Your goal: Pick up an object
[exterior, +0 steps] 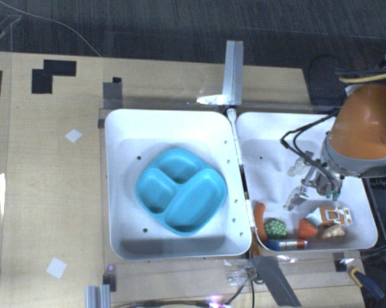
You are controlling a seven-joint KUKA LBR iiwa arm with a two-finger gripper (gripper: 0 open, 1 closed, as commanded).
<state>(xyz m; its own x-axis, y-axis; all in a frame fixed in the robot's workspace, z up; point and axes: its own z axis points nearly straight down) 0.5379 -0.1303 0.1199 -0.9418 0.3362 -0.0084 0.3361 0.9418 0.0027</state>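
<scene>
Where toys (302, 228) crowd: tool (306, 193) just above.

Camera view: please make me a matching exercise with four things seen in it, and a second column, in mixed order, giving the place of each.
Things:
1. blue divided plate
2. green ball
3. gripper
4. metal post

Places:
A. above the right bin's middle
B. in the left bin
C. behind the bins, where they meet
D. at the right bin's near edge

Pairs: 1-B, 2-D, 3-A, 4-C
</scene>
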